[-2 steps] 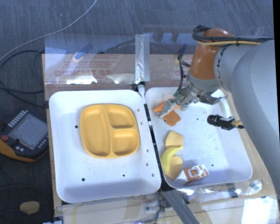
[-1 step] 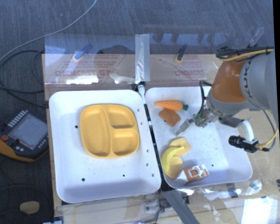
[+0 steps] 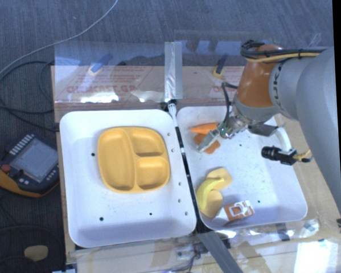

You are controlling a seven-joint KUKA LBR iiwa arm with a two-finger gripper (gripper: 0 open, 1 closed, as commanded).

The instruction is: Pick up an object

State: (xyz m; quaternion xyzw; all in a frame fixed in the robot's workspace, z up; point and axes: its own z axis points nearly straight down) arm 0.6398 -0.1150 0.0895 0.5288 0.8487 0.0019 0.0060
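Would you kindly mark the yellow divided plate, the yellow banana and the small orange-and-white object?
yellow divided plate (image 3: pixel 116 159), camera view, large left compartment.
yellow banana (image 3: pixel 209 195), camera view, mid-body.
small orange-and-white object (image 3: pixel 239 210), camera view, its centre.

There were two bins, a left bin (image 3: pixel 83 214) and a right bin (image 3: pixel 276 193). They held one yellow tray (image 3: pixel 133 158), one banana (image 3: pixel 210 192), two orange pieces (image 3: pixel 203 128) and one small box (image 3: pixel 239 210).

Bench (image 3: pixel 116 87): brown top carrying two shallow white bins, rims touching mid-bench. Left bin (image 3: pixel 73 184) sits by the left edge, right bin (image 3: pixel 296 203) by the right. Silver tape strip (image 3: pixel 172 67) at the far edge.
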